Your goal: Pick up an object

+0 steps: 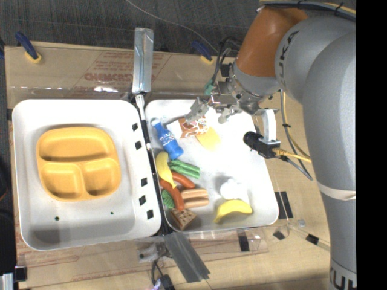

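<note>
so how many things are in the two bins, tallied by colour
Yellow: 4 - compartment tray in the left bin, banana, curved piece, pale wedge
Blue: 1 - bottle
Green: 1 - bean pods
Orange-red: 1 - hot dog
White: 1 - round lump
Brown: 1 - block
Orange and white: 1 - packet
Total: 10

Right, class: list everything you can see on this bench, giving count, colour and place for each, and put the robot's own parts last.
Bins: 2, white, side by side on the bench.
Divided tray: 1, yellow, in the left bin.
Bottle: 1, blue, right bin by the divider.
Bananas: 2, yellow, right bin; one at the near edge, one by the divider.
Hot dog: 1, tan and red, right bin near side.
Green vegetable: 1, right bin, beside the hot dog.
Yellow piece: 1, right bin, under the gripper.
Arm: 1, grey with orange band, from the right.
Gripper: 1, over the right bin's far side.
</note>
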Controlling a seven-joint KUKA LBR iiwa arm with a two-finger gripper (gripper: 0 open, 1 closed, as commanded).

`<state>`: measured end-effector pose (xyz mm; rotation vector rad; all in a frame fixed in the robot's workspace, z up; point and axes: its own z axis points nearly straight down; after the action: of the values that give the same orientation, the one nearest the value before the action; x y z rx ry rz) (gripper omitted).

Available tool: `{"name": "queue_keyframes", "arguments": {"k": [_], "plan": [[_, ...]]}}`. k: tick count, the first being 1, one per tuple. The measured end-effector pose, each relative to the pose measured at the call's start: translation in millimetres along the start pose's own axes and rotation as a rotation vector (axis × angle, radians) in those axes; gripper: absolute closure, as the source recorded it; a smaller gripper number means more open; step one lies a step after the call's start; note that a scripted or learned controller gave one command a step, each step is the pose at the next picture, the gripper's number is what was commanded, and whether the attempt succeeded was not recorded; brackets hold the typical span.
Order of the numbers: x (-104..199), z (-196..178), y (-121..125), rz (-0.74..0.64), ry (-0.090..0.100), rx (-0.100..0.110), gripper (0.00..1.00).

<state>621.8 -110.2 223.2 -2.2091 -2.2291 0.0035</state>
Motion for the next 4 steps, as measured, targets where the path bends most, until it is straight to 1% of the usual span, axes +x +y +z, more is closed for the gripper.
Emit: {"name": "queue_keyframes", "arguments": {"k": [1, 2, 3, 4], "plan": [[11, 105, 5, -0.277, 0.001, 0.004, 0.0], [3, 131, -23, -0.703, -0.002, -0.002, 0.0], [-9, 132, -125, -0.674, -0.001, -0.001, 0.0], [-8, 122, -123, -0.678, -0.001, -0.004, 1.0]]}}
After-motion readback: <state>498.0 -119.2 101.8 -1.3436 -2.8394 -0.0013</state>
